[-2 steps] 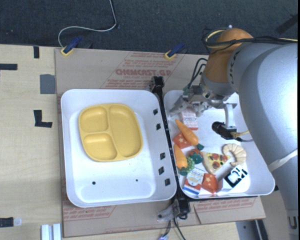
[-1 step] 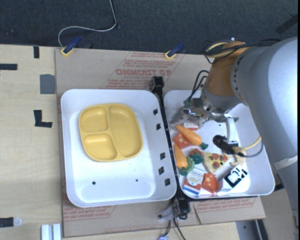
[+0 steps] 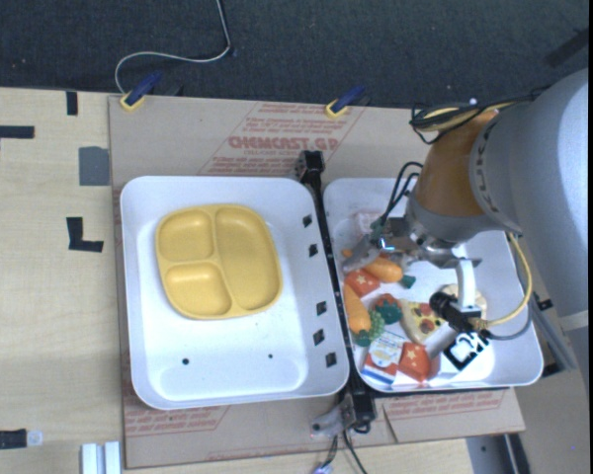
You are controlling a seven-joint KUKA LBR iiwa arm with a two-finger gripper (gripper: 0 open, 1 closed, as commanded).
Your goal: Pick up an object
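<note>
A grey arm (image 3: 534,166) with an orange band above the wrist reaches in from the right over the right of two shallow white bins (image 3: 519,368) set side by side on a cardboard sheet (image 3: 267,136) atop the bench (image 3: 40,294). Its gripper (image 3: 390,245) hangs low over the far left part of that bin, just above a jumble of small toy foods; whether the fingers are spread or pressed together cannot be told, and nothing can be seen between them. Directly beneath lies an orange piece (image 3: 383,268), its long axis running left to right, touching a red piece (image 3: 362,282). Nearer the viewer, an orange carrot-shaped piece (image 3: 357,314) lies with its long axis running far to near along the bin's left wall, beside a green piece (image 3: 386,311), a pizza-slice piece (image 3: 421,316) and a red wedge (image 3: 414,361). The left bin (image 3: 143,363) holds one yellow three-compartment plate (image 3: 217,261), well apart from the arm. Two clamps with blue and yellow handles (image 3: 138,92) grip the cardboard's far edge.
</note>
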